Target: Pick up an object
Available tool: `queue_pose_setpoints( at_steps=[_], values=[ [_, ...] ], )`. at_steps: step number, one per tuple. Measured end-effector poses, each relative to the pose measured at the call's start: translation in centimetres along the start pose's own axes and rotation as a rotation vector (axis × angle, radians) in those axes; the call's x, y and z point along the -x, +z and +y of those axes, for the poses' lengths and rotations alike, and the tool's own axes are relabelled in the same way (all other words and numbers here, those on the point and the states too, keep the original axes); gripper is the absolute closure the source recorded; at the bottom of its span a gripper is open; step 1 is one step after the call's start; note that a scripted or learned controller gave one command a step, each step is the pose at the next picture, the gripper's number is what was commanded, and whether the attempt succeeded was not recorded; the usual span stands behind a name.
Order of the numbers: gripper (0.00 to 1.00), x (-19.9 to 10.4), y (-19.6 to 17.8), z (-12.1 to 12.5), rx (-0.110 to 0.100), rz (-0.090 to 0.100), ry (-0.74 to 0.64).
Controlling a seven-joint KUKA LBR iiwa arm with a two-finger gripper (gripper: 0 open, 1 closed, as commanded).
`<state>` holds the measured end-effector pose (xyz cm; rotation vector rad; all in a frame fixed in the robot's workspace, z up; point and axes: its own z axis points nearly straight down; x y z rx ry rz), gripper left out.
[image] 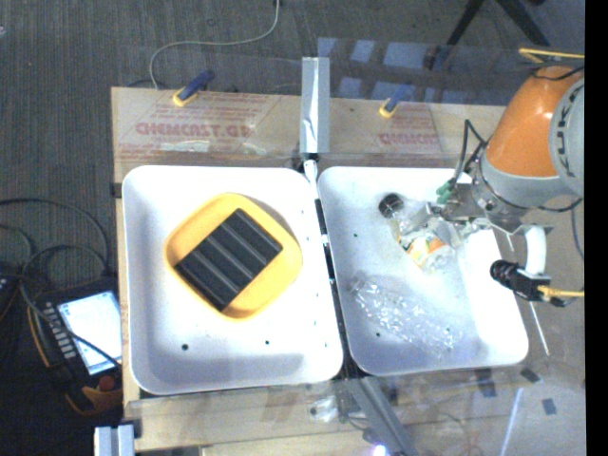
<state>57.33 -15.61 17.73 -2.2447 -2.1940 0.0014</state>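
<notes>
I see two shallow white plastic bins, the left bin (152,350) and the right bin (494,345), both plain white with a few small dark specks. In the left one lies a rounded yellow plastic block (234,254) whose top carries a black panel ribbed with parallel stripes. In the right I make out a clear crinkled wrapper with an orange and white patch (427,243), a small black round knob (389,203), and a glittery transparent film (399,309). The grey arm with its orange band (537,126) shows a green spot near its wrist
</notes>
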Motion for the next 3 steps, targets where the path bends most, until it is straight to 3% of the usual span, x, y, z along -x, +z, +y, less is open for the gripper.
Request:
queue_pose_setpoints(
  at_steps=[1, 2, 3],
  values=[
    [0.00, 2.6, 8.3, 3.2, 0.003, -0.002, -0.100],
    [1.00, 2.6, 7.3, 3.2, 0.003, 0.001, -0.099],
    [1.00, -1.7, -0.7, 9.5, 0.001, -0.005, -0.142]
  ],
)
